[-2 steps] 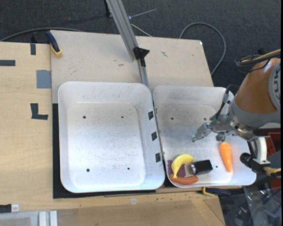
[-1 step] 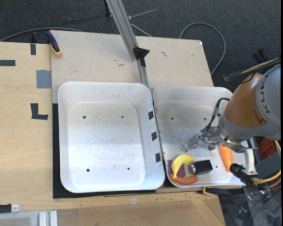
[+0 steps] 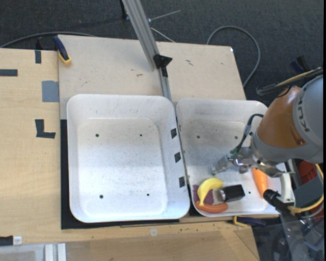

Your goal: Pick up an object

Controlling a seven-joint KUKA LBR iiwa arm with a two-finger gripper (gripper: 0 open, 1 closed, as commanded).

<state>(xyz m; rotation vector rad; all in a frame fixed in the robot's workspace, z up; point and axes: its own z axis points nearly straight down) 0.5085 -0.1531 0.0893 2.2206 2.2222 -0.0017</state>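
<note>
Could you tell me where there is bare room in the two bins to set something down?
The left bin has bare floor from wall to wall. The right bin is bare across its far half. Its near corner is crowded: banana, black block, carrot and a red thing, with the tool just above them.

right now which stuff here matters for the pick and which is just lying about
For the job:
- gripper, low over the right bin
- yellow banana-shaped object
- black block
- red object
- orange carrot-like object

Just lying about:
- left bin
- yellow-and-blue clamp
- metal pole
- cable
</note>
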